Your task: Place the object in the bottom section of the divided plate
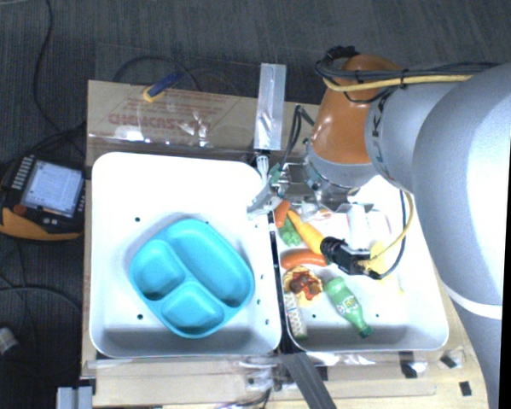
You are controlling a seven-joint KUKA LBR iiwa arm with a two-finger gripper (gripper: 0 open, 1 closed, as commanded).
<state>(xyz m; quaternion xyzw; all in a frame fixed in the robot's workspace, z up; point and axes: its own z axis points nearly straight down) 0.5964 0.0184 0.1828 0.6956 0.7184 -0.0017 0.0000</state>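
Toys lie heaped in the right bin (420,332), among them a carrot (304,227) just under the gripper (283,195) (whether it grips anything, you cannot tell). Confirm the pick before crossing to the blue plate (192,276) and its bottom section.

1. divided plate (192,276) is looking like smooth matt turquoise plastic
2. white bins (120,184) are showing glossy plastic
3. green bottle (347,304) is shining, plastic-looking
4. bench (170,114) is looking like bare wood
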